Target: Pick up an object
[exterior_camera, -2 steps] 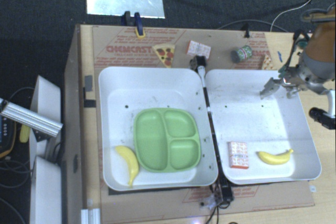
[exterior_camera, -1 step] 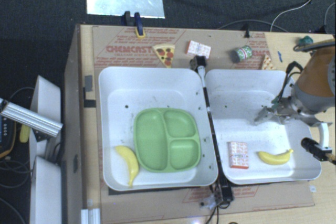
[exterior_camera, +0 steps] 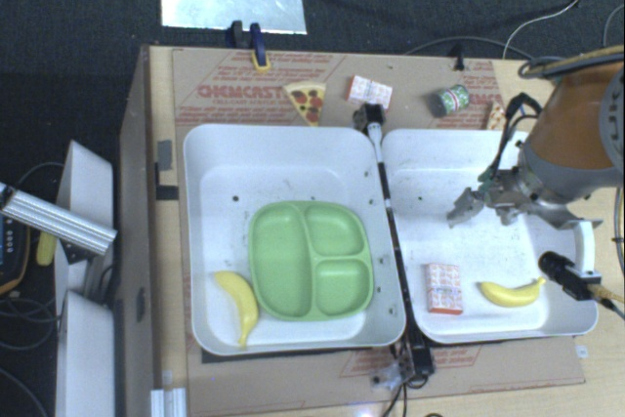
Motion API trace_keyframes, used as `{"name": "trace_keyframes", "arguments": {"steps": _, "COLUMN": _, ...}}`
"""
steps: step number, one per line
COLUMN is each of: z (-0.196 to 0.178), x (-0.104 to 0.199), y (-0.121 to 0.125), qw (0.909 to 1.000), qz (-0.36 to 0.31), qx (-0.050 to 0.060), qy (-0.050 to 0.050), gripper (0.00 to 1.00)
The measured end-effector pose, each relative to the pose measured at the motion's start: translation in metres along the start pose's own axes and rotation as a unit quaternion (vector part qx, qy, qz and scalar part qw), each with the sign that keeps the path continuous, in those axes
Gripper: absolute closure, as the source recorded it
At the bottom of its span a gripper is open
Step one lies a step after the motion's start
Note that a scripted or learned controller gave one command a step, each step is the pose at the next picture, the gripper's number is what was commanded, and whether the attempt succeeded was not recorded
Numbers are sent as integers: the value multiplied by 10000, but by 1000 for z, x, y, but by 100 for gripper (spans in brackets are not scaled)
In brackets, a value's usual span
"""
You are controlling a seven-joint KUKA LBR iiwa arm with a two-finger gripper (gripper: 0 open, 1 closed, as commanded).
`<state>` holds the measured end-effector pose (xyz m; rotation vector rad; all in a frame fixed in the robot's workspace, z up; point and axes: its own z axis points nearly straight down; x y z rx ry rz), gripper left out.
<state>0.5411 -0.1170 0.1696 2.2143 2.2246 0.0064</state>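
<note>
In the right bin (exterior_camera: 410, 173) a yellow banana (exterior_camera: 510, 292) lies near the front right, and a small red-and-white box (exterior_camera: 443, 288) lies to its left. My gripper (exterior_camera: 467, 206) hangs over the middle of that bin, behind both objects and apart from them, with nothing visible in it. The left bin (exterior_camera: 210, 173) holds a green divided plate (exterior_camera: 311, 259) and a second banana (exterior_camera: 239, 304) at the plate's front left.
Behind the bins, on the cardboard, lie a toy pizza slice (exterior_camera: 306, 101), a small patterned box (exterior_camera: 369, 92) and a green can (exterior_camera: 452, 100). The ridge where the two bins meet (exterior_camera: 387, 210) runs between them. The arm's grey and orange body (exterior_camera: 581, 137) fills the right side.
</note>
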Motion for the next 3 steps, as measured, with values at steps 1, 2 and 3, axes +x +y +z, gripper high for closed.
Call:
{"name": "trace_keyframes", "arguments": {"steps": 1, "z": 85, "x": 19, "y": 12, "qw": 10000, "qz": 10, "qx": 14, "qy": -5, "gripper": 0}}
{"name": "trace_keyframes", "arguments": {"steps": 2, "z": 85, "x": -54, "y": 127, "qw": 10000, "qz": 6, "qx": 5, "qy": -17, "gripper": 0}}
{"name": "trace_keyframes", "arguments": {"steps": 3, "z": 49, "x": -87, "y": 128, "qw": 10000, "qz": 9, "qx": 1, "qy": -15, "gripper": 0}}
